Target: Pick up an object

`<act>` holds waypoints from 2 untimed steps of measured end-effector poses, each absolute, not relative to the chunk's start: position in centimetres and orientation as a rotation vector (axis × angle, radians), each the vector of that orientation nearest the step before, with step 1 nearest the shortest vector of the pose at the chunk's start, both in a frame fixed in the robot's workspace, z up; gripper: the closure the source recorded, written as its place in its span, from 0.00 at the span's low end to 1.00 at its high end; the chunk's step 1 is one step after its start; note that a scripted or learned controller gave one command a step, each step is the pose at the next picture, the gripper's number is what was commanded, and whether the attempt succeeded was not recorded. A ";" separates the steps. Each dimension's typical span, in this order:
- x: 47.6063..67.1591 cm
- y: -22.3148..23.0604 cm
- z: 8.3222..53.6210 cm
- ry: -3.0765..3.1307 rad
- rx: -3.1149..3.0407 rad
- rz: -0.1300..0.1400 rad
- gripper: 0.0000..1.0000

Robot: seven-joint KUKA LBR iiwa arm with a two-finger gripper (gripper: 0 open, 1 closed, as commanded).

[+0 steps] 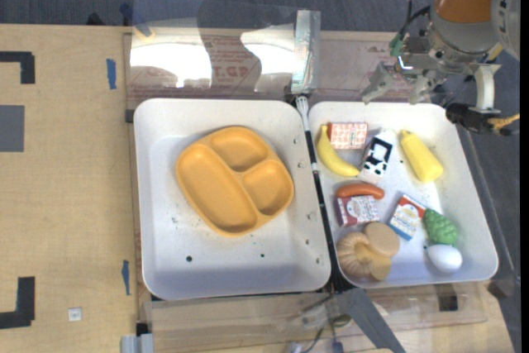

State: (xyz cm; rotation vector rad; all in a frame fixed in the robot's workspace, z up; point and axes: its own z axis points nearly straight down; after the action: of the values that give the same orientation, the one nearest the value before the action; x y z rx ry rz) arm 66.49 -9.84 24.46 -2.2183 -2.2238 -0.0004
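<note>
Gripper (397, 83) hung spread open, empty, above the right bin's (478, 202) far rim.
Items lay packed; a descent risked pinching banana (335, 157) and carton (347, 135) together.

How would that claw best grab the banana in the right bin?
Probably across the middle of the banana, coming straight down from above. It lies flat and curved along the bin's left wall, so the claw should close across its narrow width, mid-length, where the red box does not crowd it.
</note>
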 end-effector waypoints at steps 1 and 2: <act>66.6 -16.8 17.8 -1.929 -2.474 0.005 0.00; 60.4 -17.6 13.2 -1.432 -2.801 -0.008 0.00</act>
State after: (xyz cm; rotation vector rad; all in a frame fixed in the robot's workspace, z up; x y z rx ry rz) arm 60.45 -17.58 13.22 -2.8007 -1.4320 -0.0080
